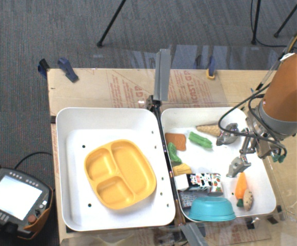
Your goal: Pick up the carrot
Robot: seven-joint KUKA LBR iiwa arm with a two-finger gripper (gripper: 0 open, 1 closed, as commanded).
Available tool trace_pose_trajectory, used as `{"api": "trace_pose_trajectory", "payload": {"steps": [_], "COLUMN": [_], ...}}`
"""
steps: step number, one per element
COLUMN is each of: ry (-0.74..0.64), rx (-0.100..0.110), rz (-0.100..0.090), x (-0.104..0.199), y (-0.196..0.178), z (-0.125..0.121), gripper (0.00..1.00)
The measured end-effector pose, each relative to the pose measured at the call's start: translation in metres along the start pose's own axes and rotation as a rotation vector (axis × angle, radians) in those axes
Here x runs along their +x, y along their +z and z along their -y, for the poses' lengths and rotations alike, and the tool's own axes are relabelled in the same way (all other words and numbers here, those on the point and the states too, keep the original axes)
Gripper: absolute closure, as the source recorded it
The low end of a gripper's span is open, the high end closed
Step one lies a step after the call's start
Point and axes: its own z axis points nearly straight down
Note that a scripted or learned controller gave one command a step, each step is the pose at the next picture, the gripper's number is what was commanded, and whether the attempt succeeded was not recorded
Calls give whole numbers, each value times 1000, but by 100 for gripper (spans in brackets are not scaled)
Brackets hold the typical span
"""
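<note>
- Where the floor meets the lower left corner, a handheld control pendant (16,199) lies with its pale screen up, beside the worktop (112,86).
- Next comes the left white bin (66,137), which bears a yellow divided plate (120,173) with three compartments, set at a tilt.
- Along the right white bin's (186,116) left wall sit an orange-brown piece (176,140), a green leafy item (174,154) and a small yellow piece (181,169).
- A green pod-shaped toy (200,140) lies near the bin's middle, with a tan cone (209,129) just beyond it.
- Toward the front stands a small patterned carton (204,181), and a teal bowl (212,209) rests upside down at the front edge.
- The end effector (235,151) hangs over the right part of the bin with its two metal fingers (237,165) spread wide, nothing between them.
- The carrot (241,184) lies just below the lower finger, near the bin's right front corner, beside a speckled tan item (248,199).
</note>
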Motion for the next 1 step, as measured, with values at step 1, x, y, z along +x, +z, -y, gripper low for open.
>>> {"api": "trace_pose_trajectory", "payload": {"steps": [1], "ry": [-14], "rx": [-5], "rz": [-14], "x": [12], "y": [134], "z": [80], "gripper": [0]}}
